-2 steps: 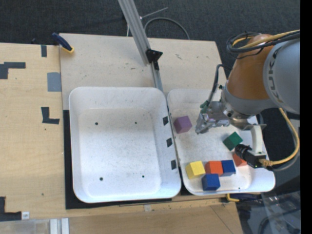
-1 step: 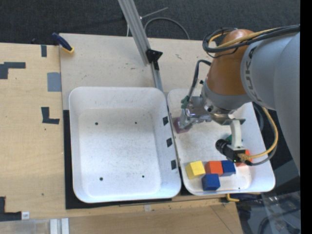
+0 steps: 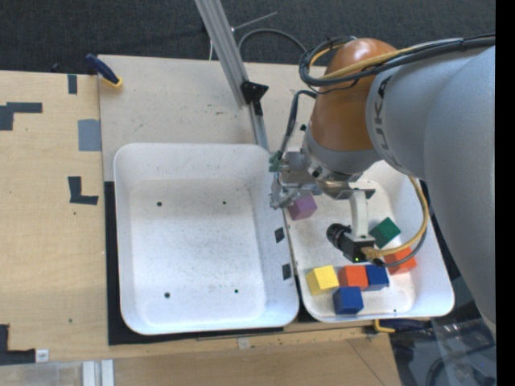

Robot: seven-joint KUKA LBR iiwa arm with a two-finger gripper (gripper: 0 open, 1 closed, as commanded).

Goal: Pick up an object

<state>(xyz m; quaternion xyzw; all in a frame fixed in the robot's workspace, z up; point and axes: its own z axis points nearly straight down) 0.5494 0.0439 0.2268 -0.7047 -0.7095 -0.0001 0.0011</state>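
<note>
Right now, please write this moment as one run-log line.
gripper at right bin's inner edge | purple block at its tip | grasp unconfirmed

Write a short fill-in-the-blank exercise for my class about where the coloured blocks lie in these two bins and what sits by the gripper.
1. All the blocks lie in the ____ bin as the camera sees it.
2. The block right at the gripper is ____ in colour.
3. The yellow block sits beside an ____ block.
4. The green block lies ____ the gripper than the purple one.

Missing words: right; purple; orange; farther from
</note>
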